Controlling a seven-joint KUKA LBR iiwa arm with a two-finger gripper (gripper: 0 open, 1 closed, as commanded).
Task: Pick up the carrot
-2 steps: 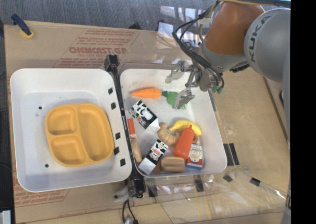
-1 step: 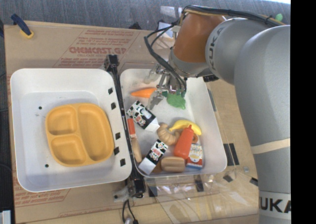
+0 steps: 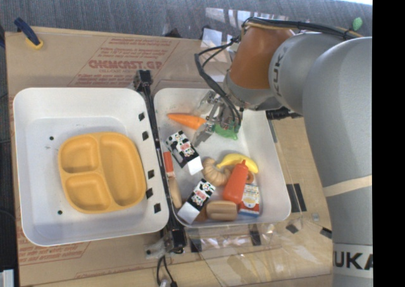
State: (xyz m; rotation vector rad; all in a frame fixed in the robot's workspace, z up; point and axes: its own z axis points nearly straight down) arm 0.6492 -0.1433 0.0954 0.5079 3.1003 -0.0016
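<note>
A yellow compartment tray [image 3: 100, 171] lies in the left bin [image 3: 25, 153]. In the right bin [image 3: 278, 184], the carrot [image 3: 185, 120] lies near the far left corner, its green top toward the pincer [image 3: 212, 116]. The pincer hangs just beside it, seemingly parted around the thick end, though I cannot tell for sure.
</note>
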